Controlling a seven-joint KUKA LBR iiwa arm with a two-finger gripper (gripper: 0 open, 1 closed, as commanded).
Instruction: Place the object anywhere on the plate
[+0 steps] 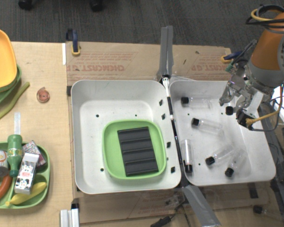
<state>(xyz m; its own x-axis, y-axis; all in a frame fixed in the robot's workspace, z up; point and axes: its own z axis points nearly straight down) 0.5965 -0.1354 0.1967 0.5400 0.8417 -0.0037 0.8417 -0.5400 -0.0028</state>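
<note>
A green plate (110,145) lies in the left bin (85,98), and a dark grey ribbed block (138,150) rests flat across its middle. My gripper (228,100) hangs over the far right part of the right bin (258,171), well away from the plate. A small black cap (229,110) sits just below the gripper; I cannot tell if it is held or lies on the bin floor.
Several clear vials with black caps lie about the right bin, such as one (195,122) mid-bin and one (186,156) along the left wall. A green tray of toy food (38,193) and stacked yellow and green dishes (0,60) stand on the bench to the left.
</note>
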